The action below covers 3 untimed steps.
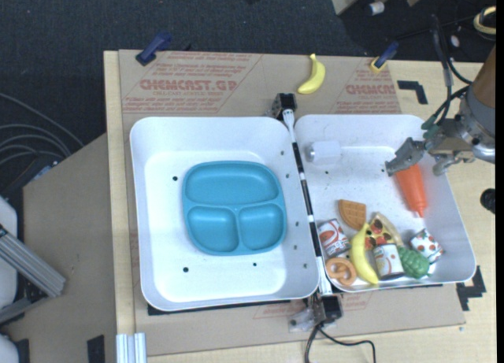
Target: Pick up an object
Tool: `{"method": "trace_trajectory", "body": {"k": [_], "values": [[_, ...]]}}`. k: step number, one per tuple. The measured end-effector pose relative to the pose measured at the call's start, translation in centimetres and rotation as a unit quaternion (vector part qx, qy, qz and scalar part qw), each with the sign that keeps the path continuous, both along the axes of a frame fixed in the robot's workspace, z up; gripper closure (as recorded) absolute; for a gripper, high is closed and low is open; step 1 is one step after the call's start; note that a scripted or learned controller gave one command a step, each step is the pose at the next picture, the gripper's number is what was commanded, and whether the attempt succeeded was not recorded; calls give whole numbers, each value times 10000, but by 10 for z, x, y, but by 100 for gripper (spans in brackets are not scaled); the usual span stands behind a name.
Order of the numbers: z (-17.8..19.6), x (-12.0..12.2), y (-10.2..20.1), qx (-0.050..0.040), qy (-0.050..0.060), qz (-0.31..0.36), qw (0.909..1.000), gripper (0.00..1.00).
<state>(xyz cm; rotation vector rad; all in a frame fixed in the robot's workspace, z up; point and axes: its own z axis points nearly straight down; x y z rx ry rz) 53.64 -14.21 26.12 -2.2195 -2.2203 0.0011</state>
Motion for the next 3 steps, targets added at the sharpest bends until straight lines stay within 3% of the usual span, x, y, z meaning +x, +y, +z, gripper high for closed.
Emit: {"method": "trace_trajectory", "body": {"k": [1, 2, 3], "values": [[-157, -6, -38, -4, -3, -5, 10000, 0], [-177, 102, -44, -2, -10, 5, 10000, 0], [-166, 103, -44, -9, -19, 11, 10000, 100]]}}
